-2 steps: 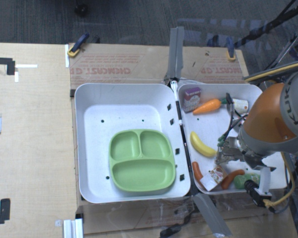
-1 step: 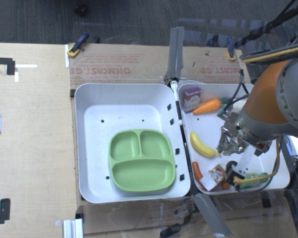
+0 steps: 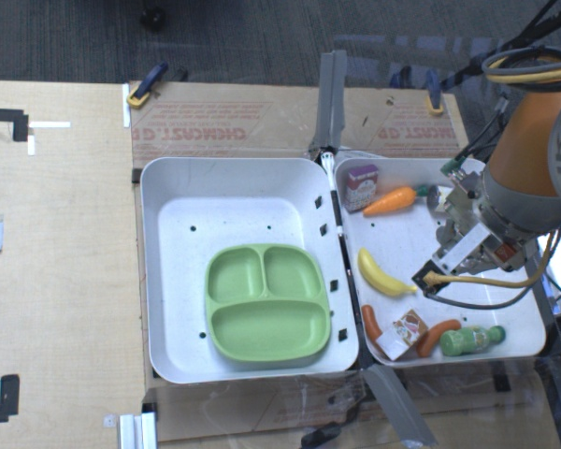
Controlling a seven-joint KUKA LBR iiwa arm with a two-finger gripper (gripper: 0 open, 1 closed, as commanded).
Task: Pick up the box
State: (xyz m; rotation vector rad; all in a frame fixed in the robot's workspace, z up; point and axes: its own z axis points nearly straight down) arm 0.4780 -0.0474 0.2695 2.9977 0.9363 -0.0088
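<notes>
while small purple-and-white carton box [image 3: 361,186] stands in right white bin [image 3: 528,330], far-left corner, beside orange carrot [image 3: 390,202], gripper [image 3: 428,282] hangs near yellow banana [image 3: 384,276]; finger state: cannot tell. approach box from above, avoid carrot.

The light is bright and even, coming from above. The white bins [image 3: 159,251] look almost overexposed, with only soft, short shadows inside their walls. The picture is slightly grainy, and the dark floor [image 3: 262,17] at the top shows little detail.

One fixed cam above bench [image 3: 56,251], slanted down, both bins.
</notes>
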